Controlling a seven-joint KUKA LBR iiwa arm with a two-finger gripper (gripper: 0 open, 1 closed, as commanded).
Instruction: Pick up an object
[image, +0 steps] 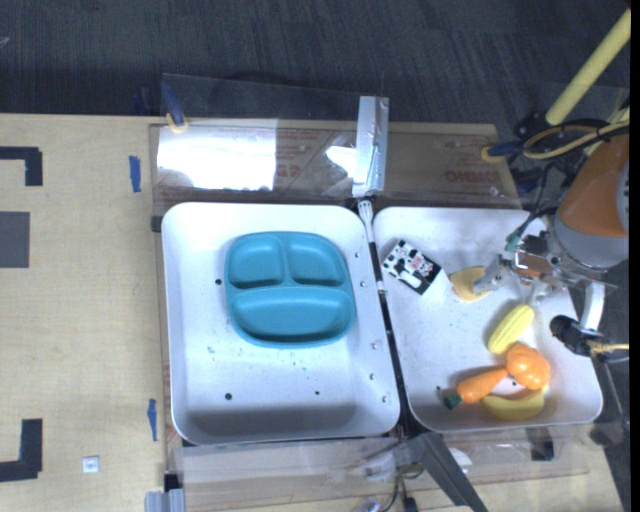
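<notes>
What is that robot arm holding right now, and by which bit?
It cannot be told. The gripper sits low beside a pale yellow piece in the right bin, but no object visibly sits between its fingers.

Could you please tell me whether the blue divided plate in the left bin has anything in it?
Empty. The blue plate lies flat in the left bin, and all three of its compartments show bare blue surface.

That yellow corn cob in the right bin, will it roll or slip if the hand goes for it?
The corn cob looks rounded and tapered, so it may well roll aside when nudged. Its surface looks glossy like toy plastic, probably light and somewhat slippery. It lies tilted close to the orange toy, which might be disturbed too.
</notes>
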